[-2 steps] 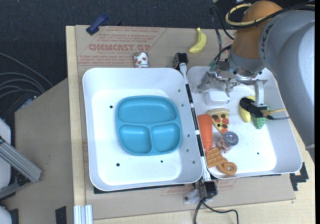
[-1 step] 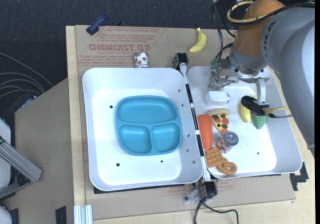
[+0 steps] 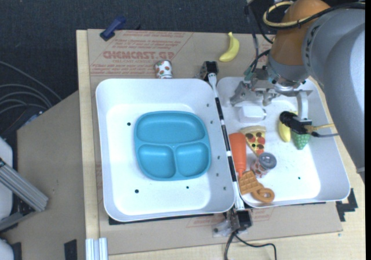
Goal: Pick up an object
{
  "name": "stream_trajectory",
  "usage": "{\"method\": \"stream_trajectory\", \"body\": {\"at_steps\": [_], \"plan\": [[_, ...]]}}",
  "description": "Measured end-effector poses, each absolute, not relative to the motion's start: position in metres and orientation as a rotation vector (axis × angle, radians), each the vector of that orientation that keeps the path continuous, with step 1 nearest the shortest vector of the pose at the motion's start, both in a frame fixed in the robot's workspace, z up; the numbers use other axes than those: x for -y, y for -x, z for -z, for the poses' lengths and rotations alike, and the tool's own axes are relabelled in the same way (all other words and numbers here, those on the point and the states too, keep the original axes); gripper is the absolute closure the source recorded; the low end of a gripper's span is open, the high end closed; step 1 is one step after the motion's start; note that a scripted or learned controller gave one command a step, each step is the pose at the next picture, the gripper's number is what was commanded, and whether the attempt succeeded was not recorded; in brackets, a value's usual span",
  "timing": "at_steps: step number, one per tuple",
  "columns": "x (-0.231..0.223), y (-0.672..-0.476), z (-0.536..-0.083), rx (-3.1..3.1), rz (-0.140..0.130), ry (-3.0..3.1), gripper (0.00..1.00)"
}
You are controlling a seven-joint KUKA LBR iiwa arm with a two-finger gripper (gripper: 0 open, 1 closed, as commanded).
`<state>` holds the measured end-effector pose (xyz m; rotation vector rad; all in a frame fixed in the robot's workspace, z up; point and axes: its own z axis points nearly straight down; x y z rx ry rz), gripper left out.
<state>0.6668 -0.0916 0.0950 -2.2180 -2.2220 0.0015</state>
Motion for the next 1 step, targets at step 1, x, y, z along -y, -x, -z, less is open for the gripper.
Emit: {"method": "stream_trajectory", "body": {"at_steps": [1], "plan": [[0.0913,-0.6674,-0.1053,2.224,0.0,2.218,1.0]]}}
